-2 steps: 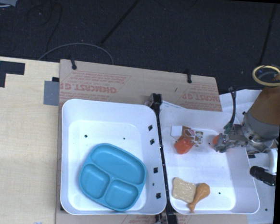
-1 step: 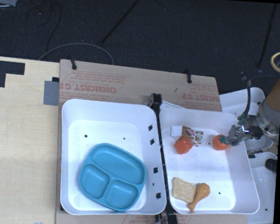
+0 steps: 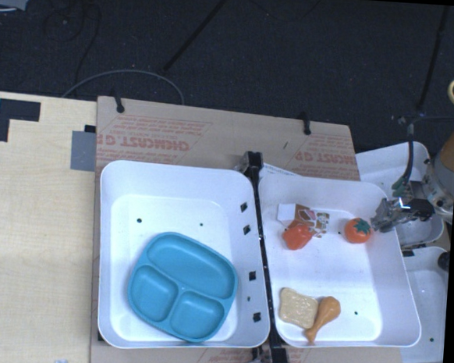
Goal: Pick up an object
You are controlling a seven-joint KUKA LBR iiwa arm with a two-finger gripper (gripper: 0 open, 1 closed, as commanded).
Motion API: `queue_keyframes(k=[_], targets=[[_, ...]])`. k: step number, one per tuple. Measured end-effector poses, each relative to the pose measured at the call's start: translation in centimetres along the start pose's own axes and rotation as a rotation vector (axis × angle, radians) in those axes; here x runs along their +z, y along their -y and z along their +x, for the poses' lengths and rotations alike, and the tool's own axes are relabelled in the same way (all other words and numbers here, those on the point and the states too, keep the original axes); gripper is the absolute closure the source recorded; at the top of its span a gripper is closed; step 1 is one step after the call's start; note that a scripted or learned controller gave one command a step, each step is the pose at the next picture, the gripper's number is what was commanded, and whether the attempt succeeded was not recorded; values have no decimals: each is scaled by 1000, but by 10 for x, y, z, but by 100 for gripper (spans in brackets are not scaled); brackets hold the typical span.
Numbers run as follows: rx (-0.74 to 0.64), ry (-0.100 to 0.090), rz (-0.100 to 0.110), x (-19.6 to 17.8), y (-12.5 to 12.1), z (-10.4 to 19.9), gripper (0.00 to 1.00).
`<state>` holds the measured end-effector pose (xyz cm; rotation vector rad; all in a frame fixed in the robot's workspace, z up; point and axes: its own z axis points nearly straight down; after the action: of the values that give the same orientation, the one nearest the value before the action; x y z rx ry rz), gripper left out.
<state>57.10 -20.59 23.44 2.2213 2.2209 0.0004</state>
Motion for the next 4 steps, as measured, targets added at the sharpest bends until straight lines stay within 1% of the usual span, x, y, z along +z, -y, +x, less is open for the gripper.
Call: queue_keyframes(k=[1, 2, 3, 4], targets=[[-5, -3, 3, -8, 0, 53, 100], [-5, -3, 4, -9, 6, 115, 100], [-5, -3, 3, -15, 7, 166, 100], [-5, -3, 5, -5, 9, 228, 100]])
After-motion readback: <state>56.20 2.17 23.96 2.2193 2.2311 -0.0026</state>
